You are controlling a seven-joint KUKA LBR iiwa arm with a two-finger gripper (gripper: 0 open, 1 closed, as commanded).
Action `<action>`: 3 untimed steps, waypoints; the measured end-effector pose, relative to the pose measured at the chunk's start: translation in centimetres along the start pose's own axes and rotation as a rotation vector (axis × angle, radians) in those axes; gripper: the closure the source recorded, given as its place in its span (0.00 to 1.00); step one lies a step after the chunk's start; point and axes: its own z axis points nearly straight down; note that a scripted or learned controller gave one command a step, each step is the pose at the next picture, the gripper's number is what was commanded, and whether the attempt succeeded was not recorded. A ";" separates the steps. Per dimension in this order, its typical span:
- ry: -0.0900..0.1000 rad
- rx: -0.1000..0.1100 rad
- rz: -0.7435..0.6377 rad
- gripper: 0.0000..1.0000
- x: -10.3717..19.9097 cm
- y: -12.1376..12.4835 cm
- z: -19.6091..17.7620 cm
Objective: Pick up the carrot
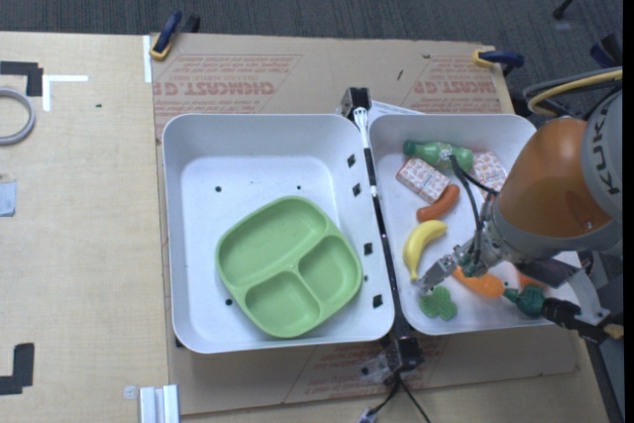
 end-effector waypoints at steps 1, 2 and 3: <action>0.000 0.000 0.000 0.00 0.0 0.0 0.0; 0.000 0.000 0.000 0.00 0.0 0.0 0.0; 0.000 0.000 0.000 0.00 0.0 0.0 0.0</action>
